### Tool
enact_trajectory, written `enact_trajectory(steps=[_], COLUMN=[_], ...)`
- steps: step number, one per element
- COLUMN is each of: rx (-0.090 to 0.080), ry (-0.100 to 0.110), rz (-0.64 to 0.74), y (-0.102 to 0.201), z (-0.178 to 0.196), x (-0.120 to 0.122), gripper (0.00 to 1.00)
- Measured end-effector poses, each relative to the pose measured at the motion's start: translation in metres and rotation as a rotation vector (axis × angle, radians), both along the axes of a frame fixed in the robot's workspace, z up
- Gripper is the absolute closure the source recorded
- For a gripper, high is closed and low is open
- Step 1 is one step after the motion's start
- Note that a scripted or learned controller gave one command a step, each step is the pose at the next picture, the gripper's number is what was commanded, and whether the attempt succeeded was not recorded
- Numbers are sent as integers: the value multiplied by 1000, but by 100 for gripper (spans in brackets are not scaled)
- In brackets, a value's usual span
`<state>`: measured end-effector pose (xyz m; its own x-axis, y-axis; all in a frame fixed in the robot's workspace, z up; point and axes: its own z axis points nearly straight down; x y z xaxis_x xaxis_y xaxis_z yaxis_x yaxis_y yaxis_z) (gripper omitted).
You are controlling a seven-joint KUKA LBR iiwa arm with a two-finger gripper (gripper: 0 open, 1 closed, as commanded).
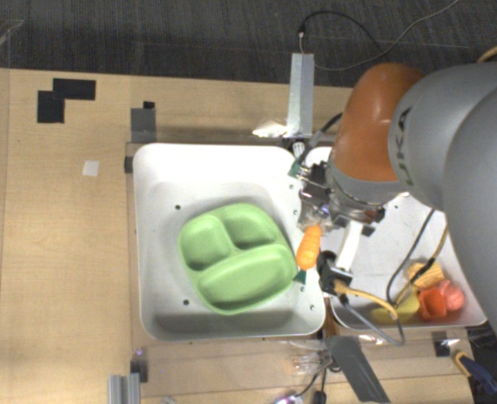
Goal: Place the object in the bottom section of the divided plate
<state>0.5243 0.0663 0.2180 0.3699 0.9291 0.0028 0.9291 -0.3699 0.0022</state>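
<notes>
Fingers (315, 230) of the grey arm's gripper pinch the top of a small orange carrot-shaped toy (309, 247), which hangs over the ridge between the two shallow white bins. A green divided plastic plate (235, 257) lies in the left white bin (160, 192), just beside the carrot. Yellow and red toy fruit (429, 297) sits in the right bin.

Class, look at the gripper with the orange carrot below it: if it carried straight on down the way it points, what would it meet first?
The gripper points down with the carrot at its tip. Straight below lies the rim between the left bin and the right bin, beside the green divided plate; depth is unclear, so that is probable only.
</notes>
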Motion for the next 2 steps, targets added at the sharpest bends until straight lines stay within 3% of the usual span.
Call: enact_trajectory(steps=[1,2], rx=[0,1], ry=[0,-2], rz=[0,7], y=[0,1], z=[0,10], x=[0,1], gripper=[0,100])
